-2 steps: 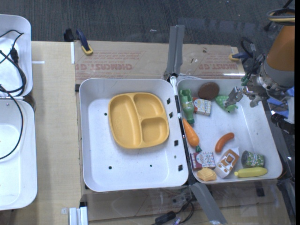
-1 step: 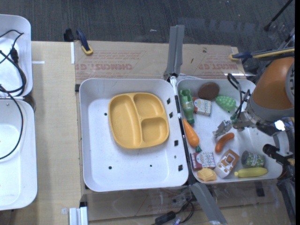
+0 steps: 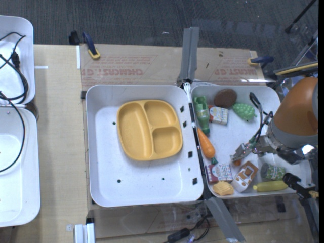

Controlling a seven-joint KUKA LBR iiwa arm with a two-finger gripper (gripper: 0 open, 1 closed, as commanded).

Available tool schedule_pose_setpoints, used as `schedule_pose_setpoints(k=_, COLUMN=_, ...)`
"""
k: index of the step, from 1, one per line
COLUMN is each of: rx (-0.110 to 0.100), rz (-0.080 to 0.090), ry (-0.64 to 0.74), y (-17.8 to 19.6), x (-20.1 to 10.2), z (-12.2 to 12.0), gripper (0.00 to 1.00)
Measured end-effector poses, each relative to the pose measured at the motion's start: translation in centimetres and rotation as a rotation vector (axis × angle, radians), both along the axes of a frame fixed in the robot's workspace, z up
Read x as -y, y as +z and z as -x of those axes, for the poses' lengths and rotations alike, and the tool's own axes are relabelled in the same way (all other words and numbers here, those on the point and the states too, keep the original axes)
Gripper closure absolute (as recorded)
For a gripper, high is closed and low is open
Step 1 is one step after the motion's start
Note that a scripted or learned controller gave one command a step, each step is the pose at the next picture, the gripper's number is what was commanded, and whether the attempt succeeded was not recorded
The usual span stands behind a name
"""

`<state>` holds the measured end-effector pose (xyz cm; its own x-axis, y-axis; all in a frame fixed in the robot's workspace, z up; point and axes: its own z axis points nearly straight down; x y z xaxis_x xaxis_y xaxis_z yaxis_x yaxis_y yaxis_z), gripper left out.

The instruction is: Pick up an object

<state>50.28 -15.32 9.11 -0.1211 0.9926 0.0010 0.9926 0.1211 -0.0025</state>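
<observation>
So from the overhead camera you've got two white bins side by side on the bench. The left bin (image 3: 101,186) has just a yellow divided plate (image 3: 150,129) sitting in its upper middle, three compartments, nothing on it. The right bin (image 3: 268,91) is where all the clutter lives: a green bottle (image 3: 202,115) up along the left wall, an orange carrot (image 3: 206,144) just below it, also hugging that wall, a brown round thing (image 3: 226,97) near the top, a small white carton (image 3: 218,115) just beneath it, and a bumpy green toy (image 3: 244,111) to the right of those. Down at the front edge there's a red and white packet (image 3: 219,172), a yellow wedge (image 3: 223,188) just below it, a white and orange carton (image 3: 245,176) tilted beside them, a yellow banana-ish thing (image 3: 270,186) lying flat along the front, and a green packet (image 3: 274,172) right above it. The arm comes in from the right with its orange band (image 3: 302,108) over the right side of that bin, and the gripper (image 3: 244,152) is down low in the middle of the bin, just above the white and orange carton. Honestly can't tell whether the claw is wide or closed, it's too small and cluttered there, and I can't see anything clearly gripped in it.
</observation>
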Motion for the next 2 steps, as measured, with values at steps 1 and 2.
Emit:
schedule_pose_setpoints(k=1, rx=0.001, rz=0.000, ry=-0.004, y=0.9, x=0.1, z=0.0, gripper=1.00)
schedule_pose_setpoints(k=2, rx=0.001, rz=0.002, ry=-0.025, y=12.8, x=-4.0, z=-4.9, gripper=1.00)
